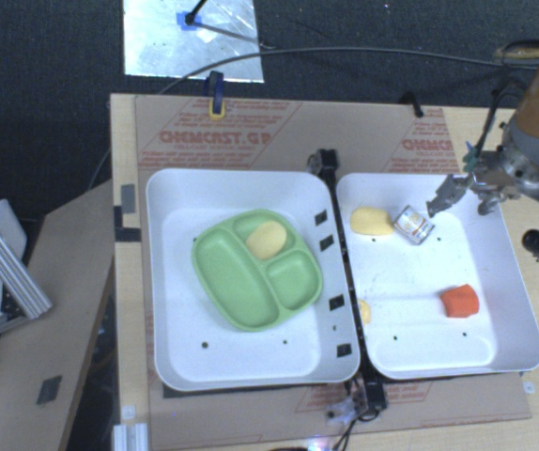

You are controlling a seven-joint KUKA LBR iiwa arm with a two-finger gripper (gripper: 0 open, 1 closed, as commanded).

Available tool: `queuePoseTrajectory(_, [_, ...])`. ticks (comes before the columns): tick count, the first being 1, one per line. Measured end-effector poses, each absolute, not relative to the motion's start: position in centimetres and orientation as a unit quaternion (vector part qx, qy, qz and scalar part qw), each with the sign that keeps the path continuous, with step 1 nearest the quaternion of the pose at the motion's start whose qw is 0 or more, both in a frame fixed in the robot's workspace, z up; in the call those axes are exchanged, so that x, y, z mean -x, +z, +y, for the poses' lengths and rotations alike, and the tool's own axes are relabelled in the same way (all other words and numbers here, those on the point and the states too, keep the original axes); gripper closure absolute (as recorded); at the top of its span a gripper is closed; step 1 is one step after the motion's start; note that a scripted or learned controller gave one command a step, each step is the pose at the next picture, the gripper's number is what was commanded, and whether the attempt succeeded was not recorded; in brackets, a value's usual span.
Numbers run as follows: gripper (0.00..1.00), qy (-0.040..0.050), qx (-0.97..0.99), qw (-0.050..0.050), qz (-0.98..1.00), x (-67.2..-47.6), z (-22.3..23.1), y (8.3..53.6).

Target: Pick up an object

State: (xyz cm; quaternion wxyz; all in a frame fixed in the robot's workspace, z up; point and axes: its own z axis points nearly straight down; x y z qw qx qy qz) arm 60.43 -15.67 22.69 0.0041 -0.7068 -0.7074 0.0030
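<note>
1. Two shallow white bins side by side on a bench topped with printed cardboard; left bin [171, 252], right bin [504, 280], black clips along the shared rim between them.
2. Green divided tray [241, 285] in left bin, lying roughly centre, turned at a slant.
3. Pale yellow rounded object [268, 240] resting in tray's upper small compartment.
4. Right bin, upper left area: yellow lemon-like object [371, 221] lying on the floor of the bin.
5. Just beside it to the right, touching or nearly so: small silvery block [412, 225], tilted, shiny faces.
6. Orange-red object [459, 301] in lower right part of right bin, well apart from the other two.
7. Small yellow piece [364, 311] at left wall of right bin, partly hidden by the rim.
8. Grey arm with orange band entering from right, upper edge of right bin.
9. Gripper [443, 198] low over right bin, tip just above and to the right of silvery block. Cannot tell whether open or closed: tip blurred and dark. Nothing visibly clamped in it.
10. Beyond the bins: blue-and-yellow clamp [216, 94] on cardboard's far edge, shiny sheet [192, 26] on dark carpet.
</note>
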Motion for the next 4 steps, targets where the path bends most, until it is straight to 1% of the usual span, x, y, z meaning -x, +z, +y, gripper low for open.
queuePoseTrajectory(1, [0.0,-0.0004,0.706,-0.001,-0.708,-60.7,-15.7,23.3])
queuePoseTrajectory(2, [0.0,0.0004,0.707,0.0,-0.708,-60.5,-15.7,19.2])
queuePoseTrajectory(3, [0.0,0.0008,0.707,0.001,-0.707,-60.8,-16.5,14.7])
queuePoseTrajectory(4, [0.0,0.001,0.707,0.002,-0.708,-61.1,-16.3,8.5])
